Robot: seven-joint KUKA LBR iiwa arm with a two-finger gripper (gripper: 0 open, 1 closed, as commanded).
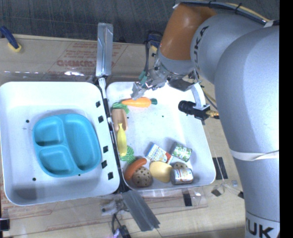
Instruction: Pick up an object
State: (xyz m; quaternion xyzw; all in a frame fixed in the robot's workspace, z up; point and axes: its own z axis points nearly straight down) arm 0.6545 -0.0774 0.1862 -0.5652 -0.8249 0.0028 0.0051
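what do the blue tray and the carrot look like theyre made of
Blue tray: looks like moulded plastic, one flat even blue with rounded compartment walls and a soft, low sheen. Carrot: probably a plastic toy, smooth uniform orange with a green tip and a slight gloss, too tidy for a real one. Both are judged by look alone; the view cannot settle hardness or weight.

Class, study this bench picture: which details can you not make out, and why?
- Gripper fingers: too small and blurred, camera view.
- Right bin right side: hidden by the grey arm.
- Cans labels: too small to read.
- Items beside the carrot, along the divider: overlapping, indistinct.
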